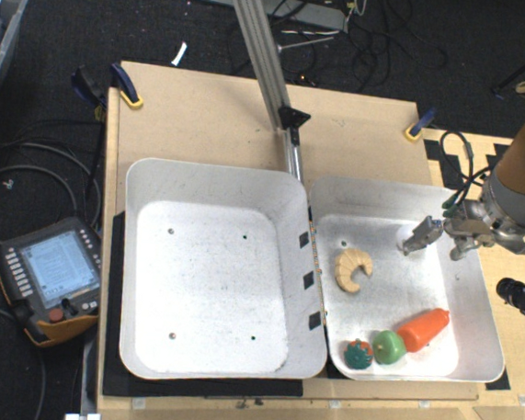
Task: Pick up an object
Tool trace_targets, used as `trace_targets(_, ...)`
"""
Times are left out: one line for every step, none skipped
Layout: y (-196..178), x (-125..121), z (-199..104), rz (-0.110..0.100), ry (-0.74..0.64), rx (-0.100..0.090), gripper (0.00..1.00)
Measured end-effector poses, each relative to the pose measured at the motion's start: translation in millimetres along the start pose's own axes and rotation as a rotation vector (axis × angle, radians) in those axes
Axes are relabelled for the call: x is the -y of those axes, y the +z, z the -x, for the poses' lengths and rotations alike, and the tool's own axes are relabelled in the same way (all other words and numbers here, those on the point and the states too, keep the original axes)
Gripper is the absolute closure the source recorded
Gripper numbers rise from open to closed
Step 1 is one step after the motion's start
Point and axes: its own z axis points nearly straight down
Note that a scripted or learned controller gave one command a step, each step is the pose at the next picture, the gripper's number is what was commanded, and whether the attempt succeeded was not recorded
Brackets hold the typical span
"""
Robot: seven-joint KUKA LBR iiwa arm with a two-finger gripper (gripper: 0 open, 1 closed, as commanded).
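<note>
Two shallow white bins side by side on a wooden bench [215, 126]; left bin [153, 194] and right bin [470, 354] touching along a shared middle edge. Gripper [439, 242] poised over the upper right part of the right bin, fingers spread apart, nothing between them; grey arm [513, 196] with orange band entering from the right. Croissant [353, 269] lying below and to the left of the gripper, near but apart from it: pale tan, curved like a crescent, open side facing down and right. Carrot [424, 328] lying farther below the gripper, orange, tapered, tilted with its upper end to the right. Green ball [389, 348] just beside the carrot's lower end, round, glossy, light green. Teal toy [358, 354] just left of the green ball, small, dark blue-green with a red patch, shape too small to tell. All three lying well below the gripper, near the bin's lower wall
</note>
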Motion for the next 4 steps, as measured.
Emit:
trace_targets(63, 3, -5, -0.001, 0.003, 0.0, 0.0)
trace_targets(101, 3, -6, 0.004, 0.003, 0.001, 0.0)
trace_targets(89, 2, -6, 0.007, 0.004, 0.002, 1.0)
trace_targets(45, 2, -1, 0.01, 0.005, 0.003, 1.0)
